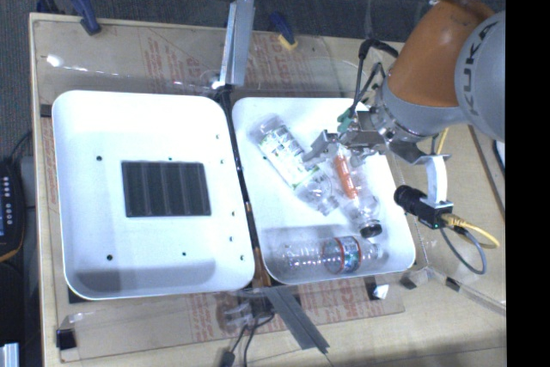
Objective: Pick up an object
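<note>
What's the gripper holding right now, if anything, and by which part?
Cannot be told. The gripper is low in the right bin, at the orange-labelled clear bottle among the other clear bottles, but nothing visibly sits between its fingers.

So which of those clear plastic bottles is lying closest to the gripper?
The one with the orange label, right under the gripper. The green-labelled bottle lies further left; the red-labelled one sits along the bin's near edge.

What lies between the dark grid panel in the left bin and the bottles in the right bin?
In the camera view, bare white floor beyond the dark panel, then the two bins' adjoining rims, then the bottles.
</note>
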